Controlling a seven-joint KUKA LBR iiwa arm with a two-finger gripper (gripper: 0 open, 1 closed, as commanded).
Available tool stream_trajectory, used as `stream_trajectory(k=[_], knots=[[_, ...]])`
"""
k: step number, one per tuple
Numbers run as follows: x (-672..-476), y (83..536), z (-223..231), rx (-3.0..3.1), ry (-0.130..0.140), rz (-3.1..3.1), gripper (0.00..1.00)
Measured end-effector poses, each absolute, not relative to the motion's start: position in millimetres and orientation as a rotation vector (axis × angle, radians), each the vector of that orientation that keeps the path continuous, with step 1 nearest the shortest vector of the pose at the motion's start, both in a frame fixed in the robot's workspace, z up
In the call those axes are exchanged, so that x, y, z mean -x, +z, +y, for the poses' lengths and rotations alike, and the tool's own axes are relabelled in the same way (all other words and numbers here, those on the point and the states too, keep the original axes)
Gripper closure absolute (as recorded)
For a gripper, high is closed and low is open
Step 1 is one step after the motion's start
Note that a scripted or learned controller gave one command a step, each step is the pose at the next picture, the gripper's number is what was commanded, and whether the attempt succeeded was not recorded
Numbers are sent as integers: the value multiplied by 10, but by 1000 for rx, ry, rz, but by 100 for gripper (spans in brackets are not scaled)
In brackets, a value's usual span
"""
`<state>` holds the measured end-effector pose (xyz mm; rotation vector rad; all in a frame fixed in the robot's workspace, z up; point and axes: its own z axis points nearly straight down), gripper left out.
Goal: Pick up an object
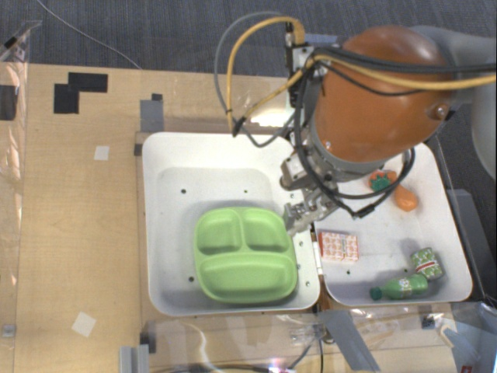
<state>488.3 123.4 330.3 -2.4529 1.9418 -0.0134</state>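
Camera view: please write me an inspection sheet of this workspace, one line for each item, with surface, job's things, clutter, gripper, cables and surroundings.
Surface: wooden bench bearing the left bin and the right bin, side by side.
Job's things: green divided plate in the left bin; red-and-white patterned box, green bottle, small green carton, orange toy carrot in the right bin.
Clutter: nothing seen.
Gripper: gripper low over the bins' shared edge, beside the plate's right rim; state of the jaws cannot be judged.
Cables: yellow hose and black cables loop around the wrist.
Surroundings: dark carpet beyond the bench; black markers on the bench.
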Motion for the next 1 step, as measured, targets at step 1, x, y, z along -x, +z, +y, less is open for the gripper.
stream_trajectory(k=[1], knots=[[-5062, 2667, 957, 1799, -1, 2568, 100]])
